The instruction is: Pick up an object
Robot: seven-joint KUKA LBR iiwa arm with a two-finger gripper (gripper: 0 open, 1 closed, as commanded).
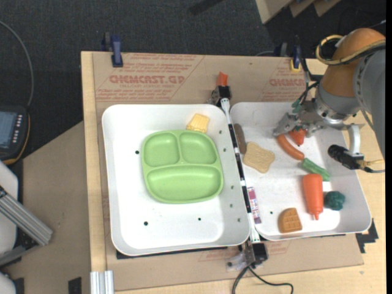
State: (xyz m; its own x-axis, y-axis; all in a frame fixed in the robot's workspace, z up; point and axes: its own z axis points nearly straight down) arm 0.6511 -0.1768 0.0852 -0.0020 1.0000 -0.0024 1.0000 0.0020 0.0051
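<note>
Orange-red sausage (291, 146) lay in right bin (355, 216), far part, directly under gripper (296, 127). We could not tell claw state or whether anything sat between its tips. Bread slice (258, 158) just left; carrot (313, 194), broccoli (334, 199), waffle (290, 220) nearer. Green divided plate (181, 166) and cracker (197, 123) in left bin (122, 182).

Green divided plate (181, 166): smooth plastic, slight sheen. White bins (122, 182): smooth, matt plastic look. Bench (147, 75): brown board, matt, printed red. Carrot (313, 194) and sausage (290, 146): glossy toy plastic. Floor (61, 17): dark carpet.
</note>
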